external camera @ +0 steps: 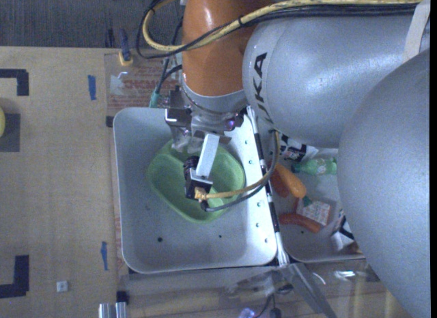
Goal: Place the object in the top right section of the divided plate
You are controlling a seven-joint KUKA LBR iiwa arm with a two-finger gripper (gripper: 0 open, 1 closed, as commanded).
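- I saw the pincer (183,139) above the 11 o'clock rim of the green divided plate (164,179); I could not tell whether it was open or closed
- The plate lay in the left white bin (140,231)
- At the plate's 3 o'clock, an orange piece (291,182) and a red piece (300,222) lay in the right bin (311,245)

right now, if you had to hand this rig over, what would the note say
Gripper: over the green divided plate in the left bin; can't tell if it holds anything.
Things: orange item, red item and packet lie in the right bin.
Done: no object seen on the plate's exposed part.
Left: place the object in the top right section.
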